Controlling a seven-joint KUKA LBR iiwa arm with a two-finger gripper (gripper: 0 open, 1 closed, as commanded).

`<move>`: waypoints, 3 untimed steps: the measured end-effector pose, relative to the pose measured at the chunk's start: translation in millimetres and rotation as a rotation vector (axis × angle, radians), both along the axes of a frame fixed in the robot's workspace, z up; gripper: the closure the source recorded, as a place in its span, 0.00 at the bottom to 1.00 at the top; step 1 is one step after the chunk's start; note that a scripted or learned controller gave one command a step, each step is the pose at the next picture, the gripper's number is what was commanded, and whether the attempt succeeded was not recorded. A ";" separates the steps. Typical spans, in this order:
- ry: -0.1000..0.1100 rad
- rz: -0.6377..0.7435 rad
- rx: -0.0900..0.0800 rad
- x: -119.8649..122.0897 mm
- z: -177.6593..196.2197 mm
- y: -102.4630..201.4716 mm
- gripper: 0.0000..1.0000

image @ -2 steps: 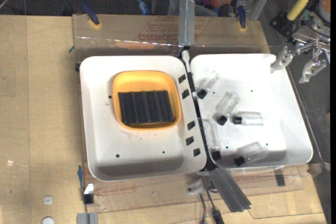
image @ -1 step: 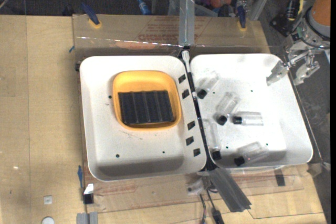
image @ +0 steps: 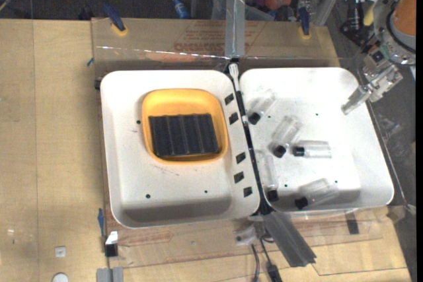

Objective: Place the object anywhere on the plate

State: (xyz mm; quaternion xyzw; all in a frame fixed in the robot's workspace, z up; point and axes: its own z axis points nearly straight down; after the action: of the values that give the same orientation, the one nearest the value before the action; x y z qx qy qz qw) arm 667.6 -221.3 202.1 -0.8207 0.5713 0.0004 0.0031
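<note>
One yellow plate point(image: 185, 100) with a dark ribbed insert sits in the left bin point(image: 119, 142). Four clear vials with black caps point(image: 310, 150) lie in the right bin point(image: 357, 168). At three o'clock, the end effector point(image: 370, 90) hangs over that bin's rim, carrying nothing; its opening I cannot tell. Nothing is grasped yet, so the next move calls for descending onto one vial.

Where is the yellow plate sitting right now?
The yellow plate lies in the left bin of the camera view, toward its far right part near the divider, with a dark ridged insert on it.
</note>
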 end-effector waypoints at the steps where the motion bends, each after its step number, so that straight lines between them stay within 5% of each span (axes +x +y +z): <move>1: -0.002 0.286 -0.001 -0.9 14.8 21.1 0.00; 2: -0.004 0.609 -0.004 0.6 22.2 35.6 0.00; 3: -0.004 0.780 -0.005 0.7 18.6 2.1 0.00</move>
State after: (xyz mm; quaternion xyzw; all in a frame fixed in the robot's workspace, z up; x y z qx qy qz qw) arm 668.3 -219.2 220.7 -0.9764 0.2162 -0.0014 0.0020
